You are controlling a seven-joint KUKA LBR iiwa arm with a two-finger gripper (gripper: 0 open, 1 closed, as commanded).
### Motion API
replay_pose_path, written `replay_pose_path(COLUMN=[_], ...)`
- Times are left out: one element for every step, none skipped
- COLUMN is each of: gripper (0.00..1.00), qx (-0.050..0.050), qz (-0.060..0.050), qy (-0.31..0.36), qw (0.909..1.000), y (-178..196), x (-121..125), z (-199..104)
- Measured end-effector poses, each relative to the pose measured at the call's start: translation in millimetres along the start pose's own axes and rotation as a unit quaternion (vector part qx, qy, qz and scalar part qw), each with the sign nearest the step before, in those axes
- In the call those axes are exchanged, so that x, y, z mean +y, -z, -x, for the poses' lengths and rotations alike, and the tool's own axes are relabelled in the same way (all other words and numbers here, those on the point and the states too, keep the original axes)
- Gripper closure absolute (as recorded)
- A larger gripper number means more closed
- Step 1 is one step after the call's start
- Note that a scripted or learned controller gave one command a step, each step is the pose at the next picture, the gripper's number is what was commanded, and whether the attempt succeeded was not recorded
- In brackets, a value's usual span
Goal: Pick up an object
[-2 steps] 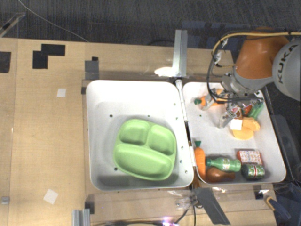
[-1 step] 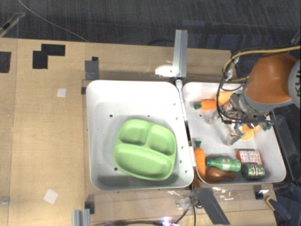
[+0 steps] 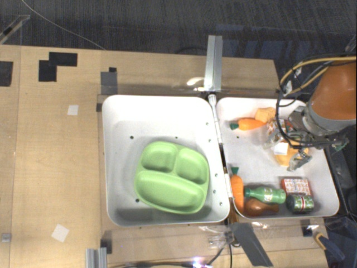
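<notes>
Gripper (image 3: 290, 147) sits low in the right bin (image 3: 332, 188), upper-middle part, under the grey arm (image 3: 329, 113) with its orange band coming in from the right. Fingers hard to read against clutter and cables; cannot tell if apart or together, and nothing clearly seen between them. Yellow-orange item (image 3: 284, 158) lies just beside or under the gripper, contact unclear. Another orange-yellow piece (image 3: 265, 115) sits near the bin's top edge, just left of the gripper. Toy carrot (image 3: 249, 124) with green top lies left of that piece, pointing toward the divider between bins. Second carrot (image 3: 237, 187) lies along the right bin's left wall, lower down. Green bottle (image 3: 266, 194) lies on its side near the bin's bottom edge, touching a brown rounded item (image 3: 257, 207) below it. Green can (image 3: 300, 204) lies right of the bottle, near the bottom edge. Small red box (image 3: 295, 185) sits just above the can.

Left bin (image 3: 120, 116) holds a green divided plate (image 3: 172, 176), three compartments, in its lower-middle area, well apart from the gripper. Both bins rest on a wooden surface (image 3: 50, 166).
</notes>
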State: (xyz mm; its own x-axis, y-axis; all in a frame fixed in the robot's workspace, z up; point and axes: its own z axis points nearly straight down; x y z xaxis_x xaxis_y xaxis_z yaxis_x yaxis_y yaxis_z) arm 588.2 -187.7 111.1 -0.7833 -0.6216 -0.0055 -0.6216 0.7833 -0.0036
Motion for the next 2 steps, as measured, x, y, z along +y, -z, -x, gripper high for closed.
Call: replay_pose_path(gripper=[0.00, 0.00], qx=[-0.004, -0.006], qz=[-0.006, -0.008], qy=[-0.028, 0.088], qw=[0.9996, 0.9961], y=[-20.5, -19.5], x=[40.9, 72.2], z=[-15.4, -45.3])
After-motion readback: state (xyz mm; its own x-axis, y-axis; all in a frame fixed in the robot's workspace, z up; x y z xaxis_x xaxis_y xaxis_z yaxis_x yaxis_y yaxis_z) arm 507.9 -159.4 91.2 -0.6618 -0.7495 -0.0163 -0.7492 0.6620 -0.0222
